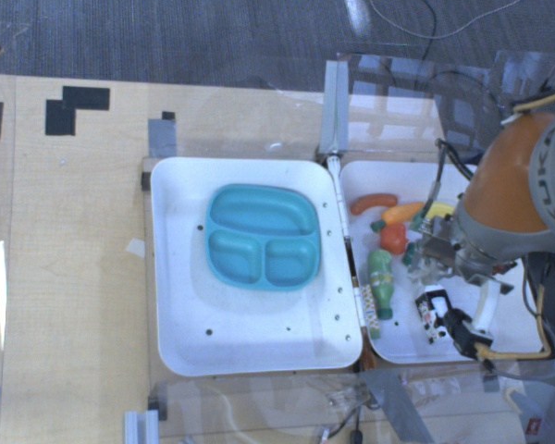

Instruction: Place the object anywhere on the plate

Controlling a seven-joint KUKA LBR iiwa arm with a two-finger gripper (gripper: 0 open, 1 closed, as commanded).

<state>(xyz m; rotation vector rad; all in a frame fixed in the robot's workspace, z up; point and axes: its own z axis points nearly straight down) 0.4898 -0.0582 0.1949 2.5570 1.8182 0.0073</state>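
Green bottle (381, 286) lying in white bin (513, 320), gripper (425, 253) near it, grip state unclear, teal three-compartment plate (263, 235) apart

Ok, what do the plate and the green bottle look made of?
Plate: probably moulded plastic, matte light blue; its rounded rim and three pressed compartments suggest that. Bottle: likely plastic too, smooth uniform green with a toy-like shape, but too small to be sure.

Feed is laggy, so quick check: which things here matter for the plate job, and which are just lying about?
Job: blue divided plate in the left bin; gripper; possible picks in the right bin: sausage, carrot, red fruit, green bottle.
Lying about: black tape patches on the bench, cable on the floor.
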